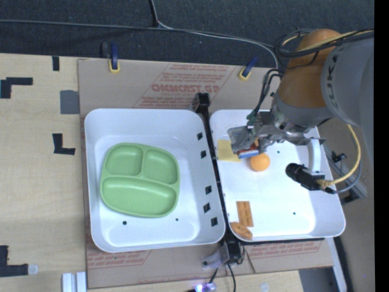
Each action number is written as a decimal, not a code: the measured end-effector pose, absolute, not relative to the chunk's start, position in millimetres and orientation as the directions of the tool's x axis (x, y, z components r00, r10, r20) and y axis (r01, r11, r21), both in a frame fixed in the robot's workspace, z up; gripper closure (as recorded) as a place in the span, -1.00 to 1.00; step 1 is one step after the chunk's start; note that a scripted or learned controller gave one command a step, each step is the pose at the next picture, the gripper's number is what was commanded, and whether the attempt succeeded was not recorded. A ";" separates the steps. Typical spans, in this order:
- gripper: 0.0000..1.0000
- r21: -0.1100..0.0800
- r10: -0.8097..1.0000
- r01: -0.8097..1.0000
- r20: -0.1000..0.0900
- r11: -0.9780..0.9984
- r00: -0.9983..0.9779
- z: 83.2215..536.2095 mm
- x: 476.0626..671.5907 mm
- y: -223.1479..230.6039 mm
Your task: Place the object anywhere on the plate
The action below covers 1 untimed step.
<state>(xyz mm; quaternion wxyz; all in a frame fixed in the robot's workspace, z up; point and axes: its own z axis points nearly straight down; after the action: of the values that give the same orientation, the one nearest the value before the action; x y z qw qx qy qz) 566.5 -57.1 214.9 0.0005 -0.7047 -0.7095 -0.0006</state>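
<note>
Camera view from above has the green three-compartment plastic plate (140, 180) lying in the white bin on the left of the frame (97, 126), and nothing rests on it, so the placing is not yet done. Over in the white bin on the right of the frame (328, 224), the grey arm's gripper (246, 140) hangs low at that bin's upper left, just above a pale yellow flat block (225, 152) and beside a small orange ball (260, 162). Whether the pincer is apart or together I cannot tell; it is too dark and cluttered there. Which piece it is after I cannot say either. Two tan wafer-like pieces (244, 218) lie near the lower left of the same bin. To my eye, the pick, the carry and the drop all remain.
</note>
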 end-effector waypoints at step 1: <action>1.00 0.000 1.000 1.000 0.002 0.008 -0.008 223.8 584.8 0.5</action>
<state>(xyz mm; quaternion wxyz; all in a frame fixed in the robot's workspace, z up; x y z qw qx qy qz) 584.8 0.5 223.8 0.0008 -0.7043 -0.7099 -0.0007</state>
